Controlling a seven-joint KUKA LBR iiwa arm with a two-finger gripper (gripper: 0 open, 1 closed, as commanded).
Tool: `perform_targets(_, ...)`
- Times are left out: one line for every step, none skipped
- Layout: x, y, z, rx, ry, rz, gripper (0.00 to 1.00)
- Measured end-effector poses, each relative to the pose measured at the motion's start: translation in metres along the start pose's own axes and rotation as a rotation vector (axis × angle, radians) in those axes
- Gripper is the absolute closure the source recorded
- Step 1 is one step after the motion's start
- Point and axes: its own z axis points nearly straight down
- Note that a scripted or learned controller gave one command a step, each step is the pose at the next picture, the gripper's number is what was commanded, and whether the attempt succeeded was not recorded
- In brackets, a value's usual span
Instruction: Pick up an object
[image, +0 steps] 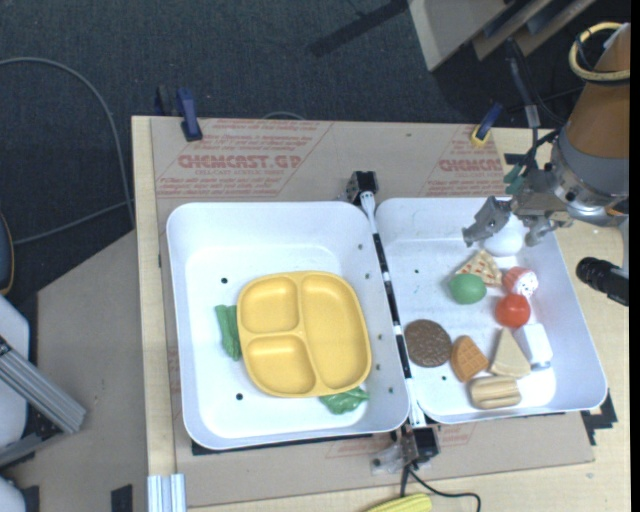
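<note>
1. The gripper (507, 222) hangs over the far part of the right bin (580, 372), its fingers spread apart with nothing clamped between them.
2. Just below it lies a tan pizza slice (481, 268), touching a green ball (467, 289).
3. Nearer the camera sit a red tomato (512, 311), a brown round cookie (428, 342), an orange biscuit (467, 357) and a pale bread roll (494, 391), all clustered close.
4. The left bin (190, 300) holds a yellow divided tray (302, 332) lying on green leafy pieces (229, 330).
</note>
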Motion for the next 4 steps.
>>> perform_targets(-0.011,0.006,0.107,0.001,0.0,0.001,0.0)
perform_targets(-0.015,0.0,0.179,0.0,0.001,0.001,0.0)
perform_targets(-0.042,0.03,0.178,-0.003,-0.001,0.001,0.0)
perform_targets(-0.042,0.031,0.168,-0.007,-0.002,0.001,1.0)
